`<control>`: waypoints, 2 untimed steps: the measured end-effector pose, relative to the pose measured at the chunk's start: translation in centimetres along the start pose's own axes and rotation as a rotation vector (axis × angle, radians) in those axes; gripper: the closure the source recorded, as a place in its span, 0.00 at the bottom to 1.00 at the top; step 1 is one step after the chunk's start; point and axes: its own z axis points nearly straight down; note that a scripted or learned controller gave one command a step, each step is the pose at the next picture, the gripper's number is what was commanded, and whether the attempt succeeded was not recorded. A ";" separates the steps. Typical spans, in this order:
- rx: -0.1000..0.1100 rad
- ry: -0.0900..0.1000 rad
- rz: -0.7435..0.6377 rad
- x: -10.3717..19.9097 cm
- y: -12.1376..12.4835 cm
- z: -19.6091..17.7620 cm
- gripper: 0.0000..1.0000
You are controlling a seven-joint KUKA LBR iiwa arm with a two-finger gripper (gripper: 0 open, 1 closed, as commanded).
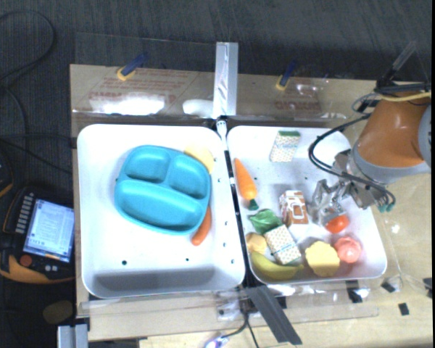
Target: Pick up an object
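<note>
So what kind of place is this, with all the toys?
Probably a robot test lab: a grey arm with an orange band reaches over two shallow white bins of plastic toy food, with black cables nearby.

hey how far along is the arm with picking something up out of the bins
Early stage. Done so far: the arm has reached into the right bin, and its gripper sits low over a small red-orange tomato-like piece near the far right side. In hand: nothing visibly lifted; the view doesn't settle whether the fingers are closed on it. Left: securing a grasp and raising an object clear of the bin. The toy carrot, banana and cartons lie untouched.
</note>
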 end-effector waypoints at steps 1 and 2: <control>0.001 -0.007 0.077 -5.9 -2.0 0.0 1.00; 0.001 -0.009 0.467 -0.8 -1.7 -0.1 1.00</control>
